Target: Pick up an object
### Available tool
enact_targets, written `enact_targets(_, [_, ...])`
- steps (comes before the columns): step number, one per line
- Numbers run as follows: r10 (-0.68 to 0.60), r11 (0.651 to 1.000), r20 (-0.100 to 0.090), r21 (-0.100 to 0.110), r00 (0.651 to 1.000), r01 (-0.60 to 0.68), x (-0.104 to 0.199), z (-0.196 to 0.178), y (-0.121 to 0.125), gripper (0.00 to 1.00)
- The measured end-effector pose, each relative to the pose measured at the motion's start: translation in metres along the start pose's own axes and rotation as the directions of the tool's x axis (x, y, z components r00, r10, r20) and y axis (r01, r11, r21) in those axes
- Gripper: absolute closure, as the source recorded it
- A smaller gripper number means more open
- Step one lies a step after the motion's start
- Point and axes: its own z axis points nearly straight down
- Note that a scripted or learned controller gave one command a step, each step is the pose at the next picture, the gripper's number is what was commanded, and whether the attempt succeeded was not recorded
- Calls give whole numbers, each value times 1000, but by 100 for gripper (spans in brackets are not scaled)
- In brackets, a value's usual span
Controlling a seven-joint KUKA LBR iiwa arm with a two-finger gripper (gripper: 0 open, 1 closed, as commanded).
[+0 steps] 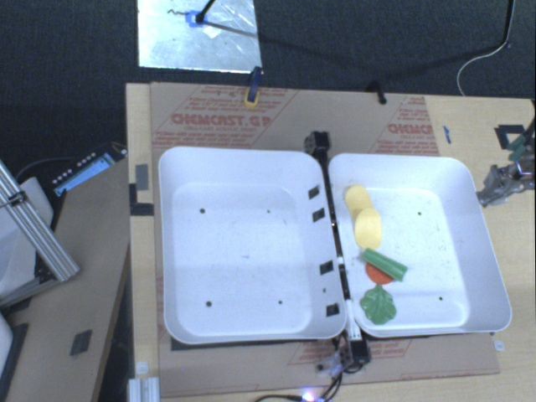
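Note:
The right bin (469, 249) holds a small cluster of objects along its left side. Two pale yellow rounded pieces lie one behind the other, the far one (358, 198) and the near one (368, 228), and they touch. In front of them a green stick (385, 265) lies slantwise over a small red-orange piece (378, 275). A green leaf-shaped item (378, 306) rests nearest the bin's front wall.
The left bin (243, 241) sits beside the right one, joined along a black-clipped divider (335, 241). A grey metal fitting (501, 184) stands just off the right bin's far right rim. A shiny metal sheet (198, 22) lies on the floor beyond the bench.

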Motion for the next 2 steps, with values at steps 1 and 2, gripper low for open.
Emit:
enact_targets(1, [0, 1000, 1, -1, 1000, 0, 69, 119, -12, 100])
enact_targets(2, [5, 999, 8, -34, 1000, -4, 61, -62, -11, 100])
